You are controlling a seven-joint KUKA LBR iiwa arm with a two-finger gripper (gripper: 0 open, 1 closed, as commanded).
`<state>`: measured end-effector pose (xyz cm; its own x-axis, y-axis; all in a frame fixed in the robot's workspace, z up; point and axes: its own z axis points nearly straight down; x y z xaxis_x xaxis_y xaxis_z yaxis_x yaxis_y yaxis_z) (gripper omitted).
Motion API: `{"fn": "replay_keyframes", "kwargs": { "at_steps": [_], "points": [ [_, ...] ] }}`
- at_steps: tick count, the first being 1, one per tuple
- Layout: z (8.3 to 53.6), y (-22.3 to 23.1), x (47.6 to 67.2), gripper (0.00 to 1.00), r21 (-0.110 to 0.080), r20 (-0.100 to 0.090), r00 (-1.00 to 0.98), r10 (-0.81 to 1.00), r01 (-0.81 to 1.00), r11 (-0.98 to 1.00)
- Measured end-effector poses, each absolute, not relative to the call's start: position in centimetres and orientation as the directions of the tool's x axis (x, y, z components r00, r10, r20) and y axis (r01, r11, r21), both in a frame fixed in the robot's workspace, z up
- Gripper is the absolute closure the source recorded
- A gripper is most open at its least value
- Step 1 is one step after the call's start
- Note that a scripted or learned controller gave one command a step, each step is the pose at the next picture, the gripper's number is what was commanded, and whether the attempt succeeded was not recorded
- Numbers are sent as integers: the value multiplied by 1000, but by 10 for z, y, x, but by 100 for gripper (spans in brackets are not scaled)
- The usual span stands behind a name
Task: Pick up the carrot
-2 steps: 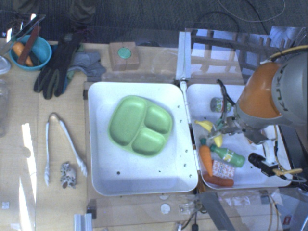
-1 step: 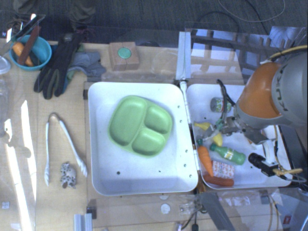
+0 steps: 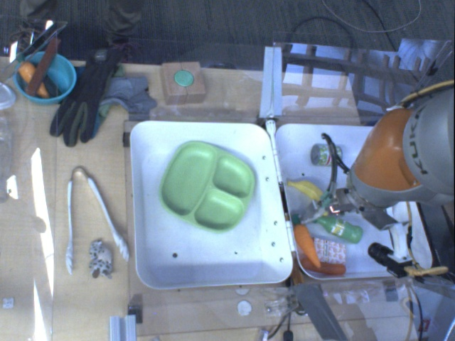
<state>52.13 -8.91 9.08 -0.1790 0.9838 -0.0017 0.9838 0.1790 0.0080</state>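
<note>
Carrot (image 3: 306, 241) lies near-left in the right bin (image 3: 298, 142); gripper (image 3: 331, 206) hangs just above, can't tell its grip.

Carrot (image 3: 306, 244) beside green bottle (image 3: 340, 227)

Place: robotics lab
Setup: two white bins (image 3: 142, 190) fixed side by side on a wooden tabletop (image 3: 43, 212)
Machine: grey-and-orange arm (image 3: 398, 155)
Clutter: loose cables (image 3: 370, 13), black gloves (image 3: 85, 105), tongs (image 3: 92, 212)
</note>
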Motion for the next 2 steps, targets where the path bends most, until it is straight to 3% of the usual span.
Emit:
{"fn": "replay_keyframes", "kwargs": {
  "at_steps": [1, 2],
  "points": [
    [91, -89, 507, 0, 22, -11, -276, 961, 961, 276],
    [91, -92, 494, 0, 20, -10, -363, 932, 932, 363]
  ]
}}
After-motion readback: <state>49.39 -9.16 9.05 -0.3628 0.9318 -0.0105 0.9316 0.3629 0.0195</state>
